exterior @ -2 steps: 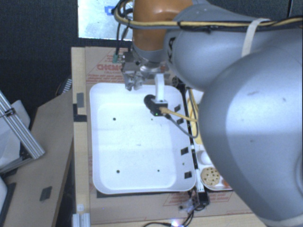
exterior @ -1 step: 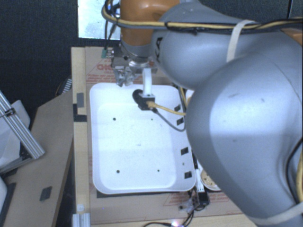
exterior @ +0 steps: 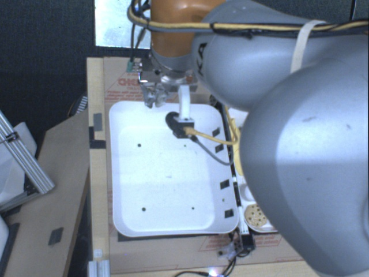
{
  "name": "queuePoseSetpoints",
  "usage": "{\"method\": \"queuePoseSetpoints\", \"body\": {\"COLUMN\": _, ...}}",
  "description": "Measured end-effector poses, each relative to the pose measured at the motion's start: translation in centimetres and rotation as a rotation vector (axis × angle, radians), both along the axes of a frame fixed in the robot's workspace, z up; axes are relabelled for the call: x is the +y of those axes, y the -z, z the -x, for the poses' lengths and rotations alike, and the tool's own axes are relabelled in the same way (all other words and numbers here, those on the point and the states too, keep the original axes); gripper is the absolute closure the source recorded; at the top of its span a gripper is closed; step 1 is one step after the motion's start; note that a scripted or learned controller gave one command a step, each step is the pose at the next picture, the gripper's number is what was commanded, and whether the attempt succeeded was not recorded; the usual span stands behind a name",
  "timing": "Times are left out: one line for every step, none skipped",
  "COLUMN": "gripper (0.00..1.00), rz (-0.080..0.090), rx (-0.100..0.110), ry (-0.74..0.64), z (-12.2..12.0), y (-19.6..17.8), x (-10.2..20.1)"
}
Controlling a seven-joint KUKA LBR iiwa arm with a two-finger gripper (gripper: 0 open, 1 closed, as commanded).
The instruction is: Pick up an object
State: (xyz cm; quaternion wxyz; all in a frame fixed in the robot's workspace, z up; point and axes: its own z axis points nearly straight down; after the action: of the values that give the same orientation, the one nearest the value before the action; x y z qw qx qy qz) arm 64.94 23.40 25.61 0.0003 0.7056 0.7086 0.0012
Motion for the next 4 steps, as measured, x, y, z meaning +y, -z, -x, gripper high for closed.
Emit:
{"method": "queuePoseSetpoints", "body": {"gripper": 1.00, "rz": 0.002, "rx": 0.003, "ry": 0.004, "z": 1.7, "y": 1.1, "x": -0.5}}
{"method": "queuePoseSetpoints", "body": {"gripper": 1.00, "rz": -0.001, "rx": -0.005, "ry": -0.001, "z": -2.1, "y": -2.5, "x": 0.1}}
{"method": "queuePoseSetpoints", "body": {"gripper": 1.00, "rz": 0.001, "rx": 0.002, "ry": 0.002, "z": 0.2, "y": -1.2, "x": 0.0}}
{"method": "queuePoseSetpoints", "body": {"gripper": 1.00, "rz": 0.003, "rx": 0.011, "ry": 0.003, "z": 6.7, "y": 5.0, "x": -0.1}}
